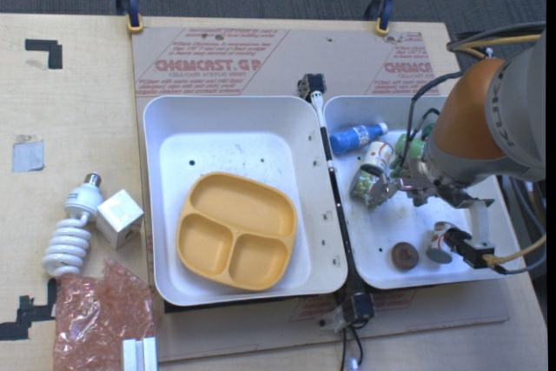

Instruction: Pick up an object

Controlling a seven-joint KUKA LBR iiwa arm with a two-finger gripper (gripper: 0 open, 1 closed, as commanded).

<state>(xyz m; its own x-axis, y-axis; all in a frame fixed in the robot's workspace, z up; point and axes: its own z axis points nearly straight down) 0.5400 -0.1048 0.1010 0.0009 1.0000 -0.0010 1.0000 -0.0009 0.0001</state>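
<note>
The right bin (pixel 373 269) holds several small items. A blue bottle (pixel 356 136) lies at its back left, with a small white can (pixel 379 156) and a green object (pixel 413 143) just beside it. A crumpled green and silver packet (pixel 368 185) sits mid-left in the bin. My gripper (pixel 401 185) is low over the bin, right against the packet's right side, below the orange wrist band (pixel 465 117). A brown disc (pixel 404 255) and a small red and white piece (pixel 441 242) lie near the front.
The left bin (pixel 165 187) holds a yellow divided tray (pixel 236 230). Left of the bins, on the bench, lie a spiral light bulb (pixel 73 227), a white cube (pixel 120 216) and pink bubble wrap (pixel 94 317). A black clip (pixel 313 86) sits between the bins.
</note>
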